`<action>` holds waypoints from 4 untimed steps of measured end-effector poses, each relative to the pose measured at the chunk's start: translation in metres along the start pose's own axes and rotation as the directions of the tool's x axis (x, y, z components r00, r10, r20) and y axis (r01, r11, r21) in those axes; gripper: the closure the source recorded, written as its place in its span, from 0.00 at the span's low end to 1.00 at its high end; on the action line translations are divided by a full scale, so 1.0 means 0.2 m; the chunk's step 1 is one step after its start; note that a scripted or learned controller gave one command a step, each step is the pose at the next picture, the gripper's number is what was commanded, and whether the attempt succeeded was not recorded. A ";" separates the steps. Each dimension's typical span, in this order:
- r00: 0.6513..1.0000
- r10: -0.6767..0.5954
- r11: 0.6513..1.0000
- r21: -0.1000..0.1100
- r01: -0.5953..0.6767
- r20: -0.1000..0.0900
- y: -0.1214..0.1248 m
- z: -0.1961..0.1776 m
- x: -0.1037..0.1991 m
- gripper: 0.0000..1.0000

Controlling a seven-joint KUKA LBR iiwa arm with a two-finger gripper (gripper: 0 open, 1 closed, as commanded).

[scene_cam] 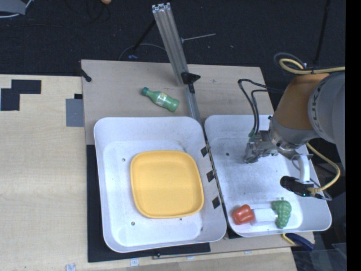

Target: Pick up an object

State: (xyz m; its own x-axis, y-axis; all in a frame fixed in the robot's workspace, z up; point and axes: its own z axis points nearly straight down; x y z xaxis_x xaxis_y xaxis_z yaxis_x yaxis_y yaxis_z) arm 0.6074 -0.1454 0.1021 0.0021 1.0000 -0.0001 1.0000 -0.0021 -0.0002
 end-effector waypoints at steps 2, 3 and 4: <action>1.000 -0.001 1.000 -0.005 0.001 0.001 0.03 -0.55 0.03 1.00; 1.000 -0.001 1.000 -0.006 0.001 0.001 0.01 -0.86 0.04 1.00; 1.000 -0.004 1.000 0.000 0.004 -0.001 -0.09 -0.82 0.26 1.00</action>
State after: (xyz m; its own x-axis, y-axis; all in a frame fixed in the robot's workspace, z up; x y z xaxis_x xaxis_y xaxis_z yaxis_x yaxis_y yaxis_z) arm 0.5889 -0.0937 0.2654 -0.0023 1.0000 0.0008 1.0000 0.0023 -0.0006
